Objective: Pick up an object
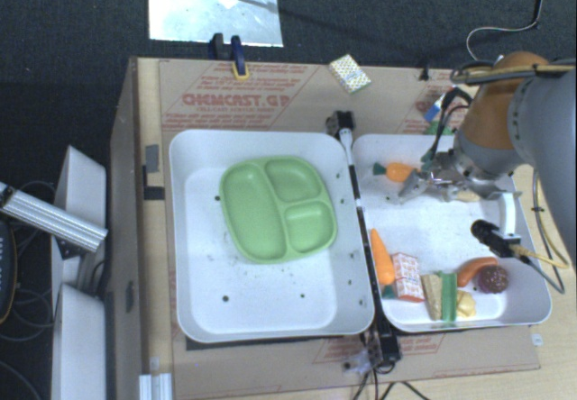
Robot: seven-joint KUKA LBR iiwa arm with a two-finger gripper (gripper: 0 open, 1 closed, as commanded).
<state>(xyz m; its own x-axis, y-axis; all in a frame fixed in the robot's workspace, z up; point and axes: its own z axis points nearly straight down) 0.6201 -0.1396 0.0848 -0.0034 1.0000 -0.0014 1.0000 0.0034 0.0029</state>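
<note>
In the right shallow white plastic bin (532, 304), the grey KUKA arm with the orange band (514, 114) is reaching in from the right, its two-finger gripper (431, 180) hanging low at the bin's far-left corner. Step in hand looks like the approach: the tool is sitting just beside a small orange carrot-shaped toy (397, 172), nothing is visibly sitting between its tips, and whether it is spread or closed cannot be told at this resolution. Next move is probably calling for a short shift toward that carrot, then a close and lift.

Containers, big to small:
- left shallow white plastic bin (203, 299) is holding a light-green divided plastic plate (277, 207), lying flat near its middle.
- right bin's near edge is carrying a long orange carrot toy (382, 257), a red-and-white printed packet (405, 277), a green-and-yellow wedge (447, 295) and a dark-red round piece (492, 278).
</note>
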